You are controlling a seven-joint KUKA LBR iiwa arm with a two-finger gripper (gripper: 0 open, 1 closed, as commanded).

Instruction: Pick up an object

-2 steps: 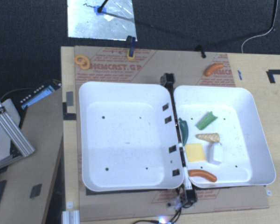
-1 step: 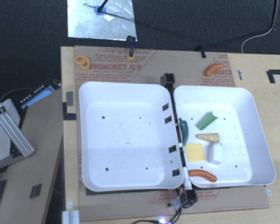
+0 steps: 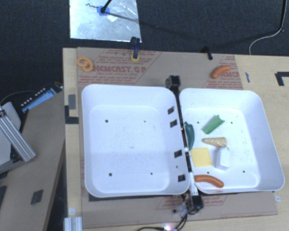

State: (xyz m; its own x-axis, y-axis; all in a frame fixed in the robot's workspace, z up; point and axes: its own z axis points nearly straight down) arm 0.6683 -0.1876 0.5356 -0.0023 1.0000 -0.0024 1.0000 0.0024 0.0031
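The right bin [image 3: 260,129] holds several small objects. A light green piece [image 3: 213,124] lies near its middle. A dark green pepper [image 3: 189,134] rests against the left wall. Below them lie a tan cone [image 3: 215,141], a yellow square block [image 3: 201,157] and a white block [image 3: 223,158]. An orange sausage [image 3: 209,180] sits by the bin's front wall. The left bin [image 3: 130,138] shows bare white floor.
On the brown board behind the bins lie an orange sausage [image 3: 220,71], a tan pretzel [image 3: 85,64] and a yellow-and-blue clamp [image 3: 135,49]. A silvery sheet [image 3: 105,13] lies on the dark floor beyond. A metal frame [image 3: 7,129] stands at left.
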